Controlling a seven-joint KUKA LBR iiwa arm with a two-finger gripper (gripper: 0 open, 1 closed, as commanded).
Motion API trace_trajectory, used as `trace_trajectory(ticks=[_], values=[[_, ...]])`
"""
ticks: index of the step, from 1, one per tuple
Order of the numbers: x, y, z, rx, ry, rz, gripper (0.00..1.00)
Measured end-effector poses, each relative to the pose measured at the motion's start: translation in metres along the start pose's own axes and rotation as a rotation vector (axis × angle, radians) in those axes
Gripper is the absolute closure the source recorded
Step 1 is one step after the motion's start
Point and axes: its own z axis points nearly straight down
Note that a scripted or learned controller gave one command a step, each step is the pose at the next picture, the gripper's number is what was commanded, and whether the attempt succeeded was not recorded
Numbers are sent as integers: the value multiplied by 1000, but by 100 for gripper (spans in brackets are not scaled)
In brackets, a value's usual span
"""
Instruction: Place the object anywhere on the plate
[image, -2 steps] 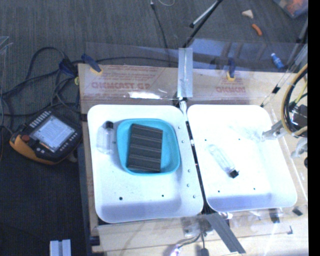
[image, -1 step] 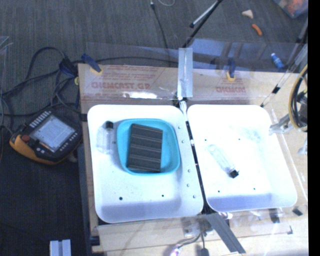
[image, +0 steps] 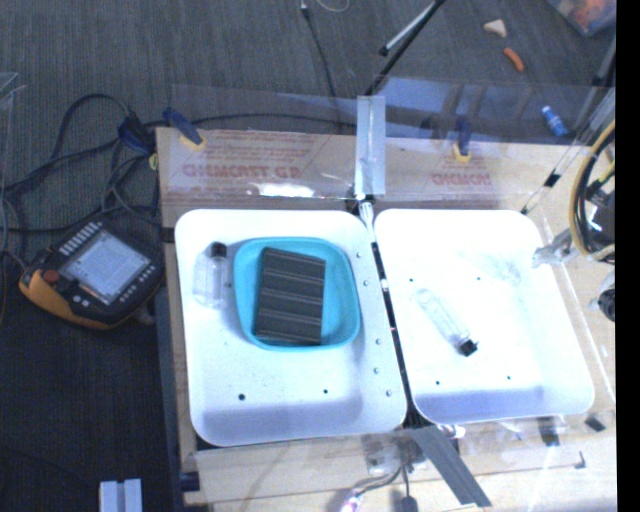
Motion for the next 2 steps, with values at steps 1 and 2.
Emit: trace_trajectory(ticks=[1, 2], values=[[0, 5, -25, -1, 0, 83, 0], [18, -29, 50, 1, 0, 189, 0]])
